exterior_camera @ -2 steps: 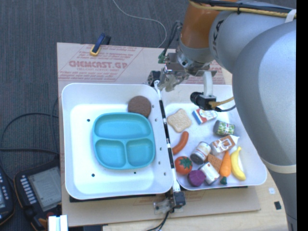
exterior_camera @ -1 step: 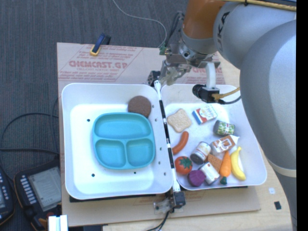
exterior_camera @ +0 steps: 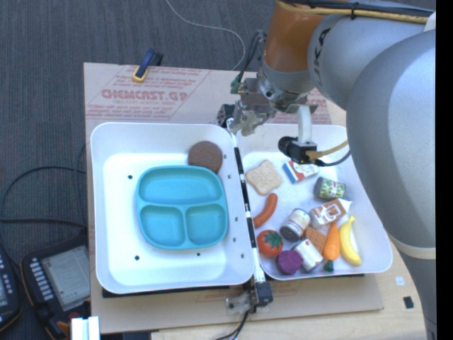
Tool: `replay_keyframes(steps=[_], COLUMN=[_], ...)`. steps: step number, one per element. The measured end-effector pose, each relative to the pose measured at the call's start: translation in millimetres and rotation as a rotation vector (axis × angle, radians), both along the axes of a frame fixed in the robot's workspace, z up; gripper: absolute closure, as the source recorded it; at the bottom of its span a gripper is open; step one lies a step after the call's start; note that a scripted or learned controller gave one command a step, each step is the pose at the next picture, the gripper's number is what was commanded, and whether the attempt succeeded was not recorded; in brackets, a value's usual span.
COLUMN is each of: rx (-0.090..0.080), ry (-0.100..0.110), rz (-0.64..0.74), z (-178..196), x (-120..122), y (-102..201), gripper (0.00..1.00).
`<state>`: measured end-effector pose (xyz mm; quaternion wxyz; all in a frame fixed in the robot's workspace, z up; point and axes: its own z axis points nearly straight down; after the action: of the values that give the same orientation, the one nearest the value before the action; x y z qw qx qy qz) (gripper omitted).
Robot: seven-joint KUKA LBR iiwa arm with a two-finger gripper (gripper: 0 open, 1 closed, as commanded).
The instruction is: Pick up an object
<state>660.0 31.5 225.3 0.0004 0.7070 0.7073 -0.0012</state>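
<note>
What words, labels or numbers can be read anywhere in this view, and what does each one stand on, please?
"CHEMCAST GP", in red, on the brown board under the bins.
Smaller red print beside and below it on the board: too blurred to read.
Labels on the small packets and cans in the right bin: too small to read.

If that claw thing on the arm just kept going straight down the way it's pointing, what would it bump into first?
Probably the raised rims where the two white bins meet: the gripper hangs over their far end. The brown patty and toast slice lie close on either side. Depth is hard to judge from one slanted view.
</note>
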Motion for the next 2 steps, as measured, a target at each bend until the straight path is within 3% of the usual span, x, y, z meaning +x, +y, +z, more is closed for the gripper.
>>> replay_keyframes(steps=[1,2], rx=[0.001,0.001], ry=[-0.001,0.000], rz=[0.000,0.001], z=[6,9], x=[8,-1], y=[29,104], gripper=[1.00,1.00])
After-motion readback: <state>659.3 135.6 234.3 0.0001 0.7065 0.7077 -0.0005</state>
